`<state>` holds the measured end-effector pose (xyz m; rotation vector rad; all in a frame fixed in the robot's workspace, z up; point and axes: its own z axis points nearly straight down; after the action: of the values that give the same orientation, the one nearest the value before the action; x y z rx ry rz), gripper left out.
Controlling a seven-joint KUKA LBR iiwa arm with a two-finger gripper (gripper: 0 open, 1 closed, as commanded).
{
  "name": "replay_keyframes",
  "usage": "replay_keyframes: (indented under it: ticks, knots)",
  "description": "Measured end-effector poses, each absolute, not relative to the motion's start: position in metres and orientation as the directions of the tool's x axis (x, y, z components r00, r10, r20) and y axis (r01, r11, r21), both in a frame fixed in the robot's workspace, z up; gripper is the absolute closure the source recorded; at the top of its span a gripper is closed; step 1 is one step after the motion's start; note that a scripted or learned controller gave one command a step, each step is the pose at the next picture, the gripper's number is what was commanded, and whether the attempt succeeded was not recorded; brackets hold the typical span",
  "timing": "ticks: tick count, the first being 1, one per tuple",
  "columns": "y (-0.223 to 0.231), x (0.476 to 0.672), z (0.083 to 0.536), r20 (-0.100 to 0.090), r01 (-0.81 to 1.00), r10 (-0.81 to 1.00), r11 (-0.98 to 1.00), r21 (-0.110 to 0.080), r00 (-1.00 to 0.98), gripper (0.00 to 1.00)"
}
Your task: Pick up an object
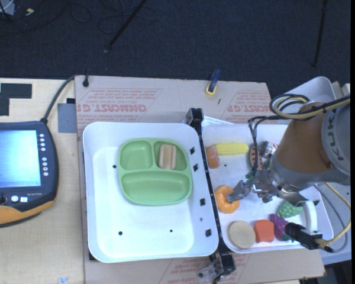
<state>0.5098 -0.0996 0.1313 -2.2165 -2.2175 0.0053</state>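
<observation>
Several toys lie in the right bin (326,222), and I judge the step is the approach, no grasp made yet. The jaws (244,189) hang low over this bin; I cannot tell how far open they are, and I see nothing held between them. The orange ring-shaped toy (226,199) is the nearest thing, just beside the jaws, a little below-left. Next I must centre the jaws over it and descend. The beige disc (241,234) lies further below.
</observation>
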Motion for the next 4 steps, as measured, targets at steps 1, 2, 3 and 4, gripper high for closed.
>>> replay_keyframes:
  ticks: [1, 2, 3, 4]
  knots:
    - [-0.103, 0.514, 0.118, -0.003, 1.0, 1.0, -0.001, 0.013, 0.001, 0.0]
    - [-0.104, 0.511, 0.124, 0.0, 1.0, 1.0, -0.012, -0.001, 0.012, 1.0]
    - [-0.095, 0.513, 0.178, 0.001, 1.0, 1.0, 0.001, 0.0, -0.001, 1.0]
    - [-0.095, 0.513, 0.229, 0.0, 1.0, 1.0, 0.001, 0.0, -0.001, 1.0]
